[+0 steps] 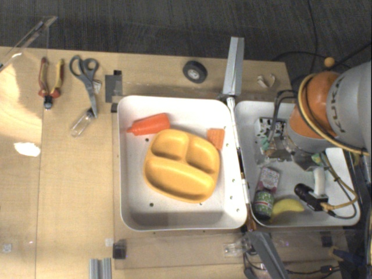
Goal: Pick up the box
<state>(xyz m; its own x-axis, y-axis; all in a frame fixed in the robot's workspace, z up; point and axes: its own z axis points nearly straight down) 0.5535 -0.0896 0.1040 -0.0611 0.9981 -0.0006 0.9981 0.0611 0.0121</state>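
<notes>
- Camera view, right side: the arm (344, 106) reaches into the right bin (250, 124). Its hand (273, 146) sits low over the bin's far-left part. I cannot tell whether the hand is spread or pressed together; the wrist hardware hides that.
- Camera view, the task's thing: the box (268, 178), small and pinkish-purple, lies on the floor of the right bin, just on the near side of the hand. I see nothing pinched in the hand, and the box looks to rest on the bin.
- Camera view, neighbours: a green can (263, 203) stands just in front of the box, and a banana (289, 206) lies beside the can.
- Camera view, left bin (133, 205): a yellow divided tray (182, 165) and a carrot (150, 124), well apart from the box.
- Progress, as I judge it: the approach is made, the hand is near the box. The grasp and the lift are not yet done.
</notes>
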